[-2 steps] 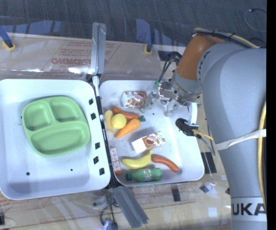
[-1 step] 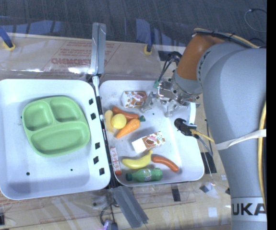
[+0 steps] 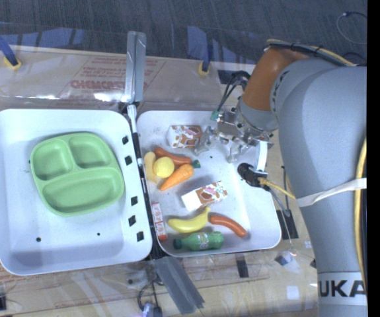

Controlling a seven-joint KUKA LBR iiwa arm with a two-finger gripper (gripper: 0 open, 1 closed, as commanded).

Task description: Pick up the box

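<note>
Landmark: the carrot (image 3: 177, 176), lying in the left half of the right bin (image 3: 262, 233).
Gripper (image 3: 219, 142): hung over the far part of the right bin, above and right of the carrot; whether it was wide or narrow could not be told, and nothing showed between its tips.
Arm (image 3: 315, 131): grey, with its orange band (image 3: 266, 78), covered the right bin's right edge.
Box, near one (image 3: 204, 195): lay tilted on the bin floor just right of and below the carrot, apart from the gripper.
Box, far one (image 3: 185, 136): lay above the carrot, close to the gripper's left side.
Crowding the carrot: a lemon (image 3: 164, 167) touched its left end; a red sausage (image 3: 173, 156) lay just above.
Crowding the near box: a banana (image 3: 189, 222) just below it, a second red sausage (image 3: 228, 224) below right, a green bottle (image 3: 199, 242) at the near rim.
Left bin (image 3: 11, 243): left of the carrot across the divide, held a green divided plate (image 3: 77, 172).
</note>
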